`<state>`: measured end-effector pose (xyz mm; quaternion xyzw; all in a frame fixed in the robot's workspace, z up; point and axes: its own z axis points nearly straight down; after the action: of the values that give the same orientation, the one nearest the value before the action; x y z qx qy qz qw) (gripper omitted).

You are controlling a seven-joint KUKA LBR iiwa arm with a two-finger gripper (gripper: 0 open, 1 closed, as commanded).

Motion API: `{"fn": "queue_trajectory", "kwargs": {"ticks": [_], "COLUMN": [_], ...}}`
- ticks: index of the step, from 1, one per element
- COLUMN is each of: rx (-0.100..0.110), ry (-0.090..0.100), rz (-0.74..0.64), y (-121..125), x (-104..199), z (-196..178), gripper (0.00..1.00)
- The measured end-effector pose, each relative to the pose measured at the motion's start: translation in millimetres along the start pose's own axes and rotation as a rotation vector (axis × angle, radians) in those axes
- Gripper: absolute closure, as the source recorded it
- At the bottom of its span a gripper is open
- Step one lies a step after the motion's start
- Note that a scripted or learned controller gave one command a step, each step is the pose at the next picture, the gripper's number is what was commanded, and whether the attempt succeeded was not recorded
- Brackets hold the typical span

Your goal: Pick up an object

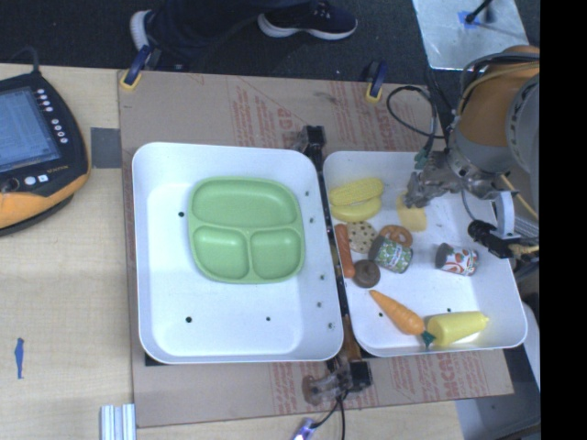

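Bench (pixel 55 319): pale wood, brown board under two white bins. Left bin (pixel 156 246): one green divided plate (pixel 246 229). Right bin (pixel 495 328): toy foods, including one carrot (pixel 398 312), one yellow bottle (pixel 455 327), one banana (pixel 356 192), one can (pixel 394 256), one yellow block (pixel 413 218). Hand (pixel 424 191): just above block; grip cannot be told. Floor: dark; two shoes (pixel 307 19).

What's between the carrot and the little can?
Bare white bin floor separates the carrot from the can, seen from above; the yellow bottle sits below it.
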<state>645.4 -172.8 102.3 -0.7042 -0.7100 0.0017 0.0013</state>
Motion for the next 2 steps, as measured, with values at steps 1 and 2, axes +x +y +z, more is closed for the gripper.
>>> {"fn": "queue_trajectory", "kwargs": {"ticks": [1, 2], "rx": [0.0, 0.0], "ry": [0.0, -0.001], "rz": [-0.001, 0.003], "y": [-0.1, -37.0], "x": [0.1, 0.1], "z": [0.2, 11.0], "gripper": [0.0, 0.0]}}
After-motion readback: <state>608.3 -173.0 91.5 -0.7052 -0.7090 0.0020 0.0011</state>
